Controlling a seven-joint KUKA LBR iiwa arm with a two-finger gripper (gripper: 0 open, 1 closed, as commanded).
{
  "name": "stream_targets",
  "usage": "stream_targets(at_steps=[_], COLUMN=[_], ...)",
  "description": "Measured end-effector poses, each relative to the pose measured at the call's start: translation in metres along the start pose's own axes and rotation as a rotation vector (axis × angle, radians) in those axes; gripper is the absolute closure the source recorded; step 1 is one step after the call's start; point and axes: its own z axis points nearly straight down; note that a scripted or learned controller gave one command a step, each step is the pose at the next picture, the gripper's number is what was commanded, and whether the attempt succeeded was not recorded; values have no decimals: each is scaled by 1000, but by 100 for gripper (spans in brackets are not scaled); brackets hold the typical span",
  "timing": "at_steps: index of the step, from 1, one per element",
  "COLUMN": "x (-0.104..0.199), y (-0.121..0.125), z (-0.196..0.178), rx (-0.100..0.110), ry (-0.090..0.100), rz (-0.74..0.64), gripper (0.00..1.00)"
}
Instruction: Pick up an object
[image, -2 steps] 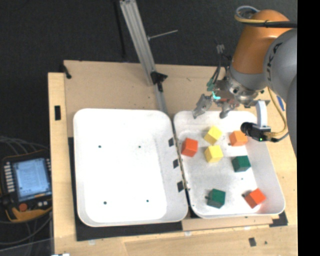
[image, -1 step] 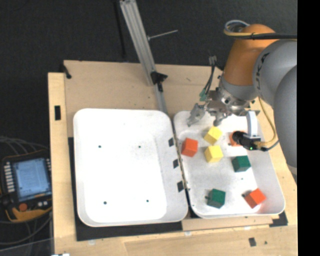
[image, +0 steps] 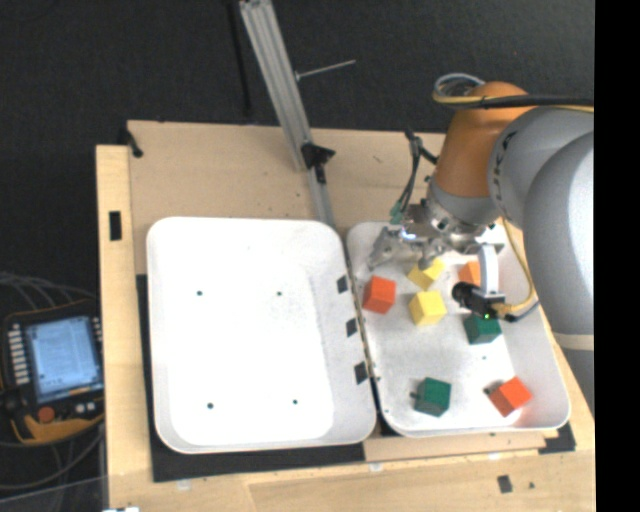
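A grey KUKA arm with an orange band above the wrist (image: 500, 160) reaches in over the back of the right-hand shallow white plastic bin (image: 535, 345), its two-finger gripper (image: 425, 243) low near the bin's back edge. The wrist and cabling cover the fingers, so whether they are spread or closed, or have hold of anything, can't be told. Just below the gripper a small yellow cube (image: 430, 271) sits partly hidden by the hardware; touching or apart is unclear. A larger yellow block (image: 427, 307) lies just beside it toward the bin's centre. An orange cube (image: 379, 294) rests near the bin's left edge, approx. level with the yellow pair. Another orange piece (image: 469, 271) is mostly hidden behind the gripper assy. A green block (image: 483, 328) sits right of centre, its top part covered by a black fitting. Toward the front edge lie a dark green cube (image: 432, 396) and, near the front right corner, an orange cube (image: 509, 395). The left-hand white bin (image: 250, 330) adjoins it on the wooden bench (image: 200, 170). A handheld control pendant (image: 55, 365) lies off the bench's left edge.
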Motion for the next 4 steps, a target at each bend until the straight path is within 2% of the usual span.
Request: stream_targets(at_steps=[1, 2, 4], x=[0, 0, 4], y=[4, 2, 10], z=[19, 13, -104], rx=[-15, -9, -12], ry=[2, 4, 2], rz=[-1, 4, -6], gripper=[0, 100, 100])
